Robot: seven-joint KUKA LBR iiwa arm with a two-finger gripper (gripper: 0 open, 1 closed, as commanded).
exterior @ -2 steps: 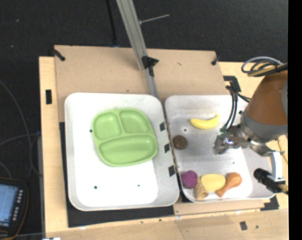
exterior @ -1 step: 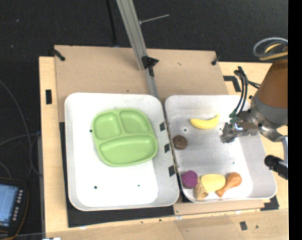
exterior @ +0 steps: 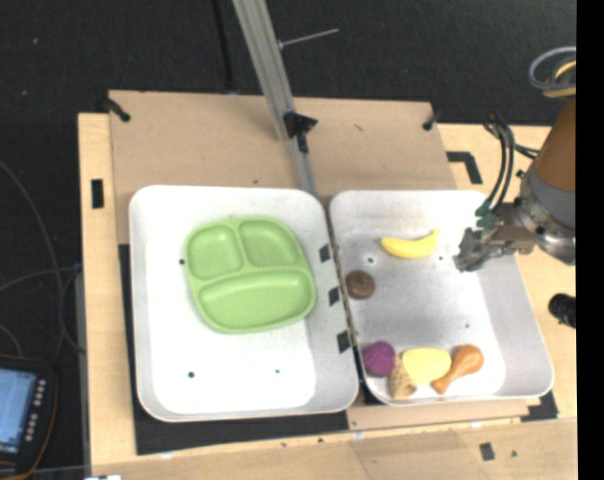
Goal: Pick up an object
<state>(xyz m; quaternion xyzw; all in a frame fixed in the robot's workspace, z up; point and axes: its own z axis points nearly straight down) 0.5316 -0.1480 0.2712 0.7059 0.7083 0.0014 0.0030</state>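
The claw point(exterior: 469, 253) hangs over the right bin point(exterior: 502, 308), near its right wall, at the end of the grey arm point(exterior: 547, 183) reaching in from the right. Whether it is released or clenched cannot be told, as it shows only as a small dark shape; nothing is seen in it.

Two white bins sit side by side on the table point(exterior: 182, 138). The right bin holds five small objects. One banana point(exterior: 410, 245) lies just left of the claw, close but apart from it. One brown ball point(exterior: 359, 284) sits further left and a little lower, against the bin's left wall. The other three are grouped well below the claw along the bin's near edge: one purple piece point(exterior: 379, 357), one yellow piece point(exterior: 424, 364) beside it, and one orange drumstick point(exterior: 458, 366) touching the yellow piece on its right.

The left bin point(exterior: 162, 368), well to the left of the claw, holds one green plate point(exterior: 250, 273) with three compartments

One metal pole point(exterior: 267, 58) slants up from between the bins, up and left of the claw
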